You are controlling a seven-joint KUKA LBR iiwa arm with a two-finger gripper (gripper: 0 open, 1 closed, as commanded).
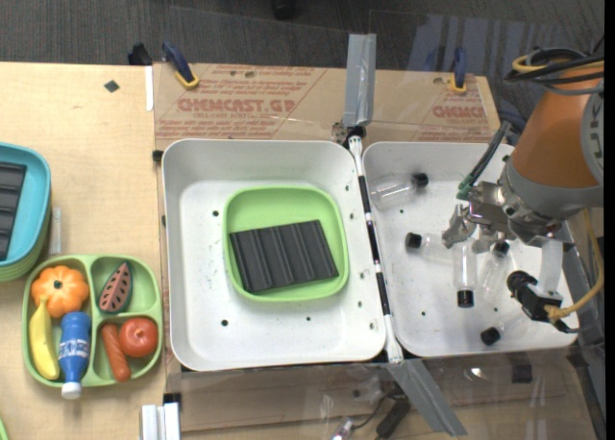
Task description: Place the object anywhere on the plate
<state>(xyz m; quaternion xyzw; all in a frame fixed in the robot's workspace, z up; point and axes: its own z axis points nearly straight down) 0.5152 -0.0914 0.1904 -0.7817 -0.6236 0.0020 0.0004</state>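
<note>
On square green plate (pixel 285 207): ribbed dark slab (pixel 283 256)

A green divided tray (pixel 144 356) sat on the wooden bench (pixel 77 140) at the left, holding a small orange pumpkin (pixel 59 288), a banana (pixel 40 340), a blue-labelled bottle (pixel 73 352), a red tomato (pixel 139 334), a sausage (pixel 114 353) and a leaf-shaped piece (pixel 115 286). Above it lay a blue tray (pixel 36 179) at the edge. Brown cardboard (pixel 250 102) stood behind the bins, held by blue clamps (pixel 180 63)
</note>
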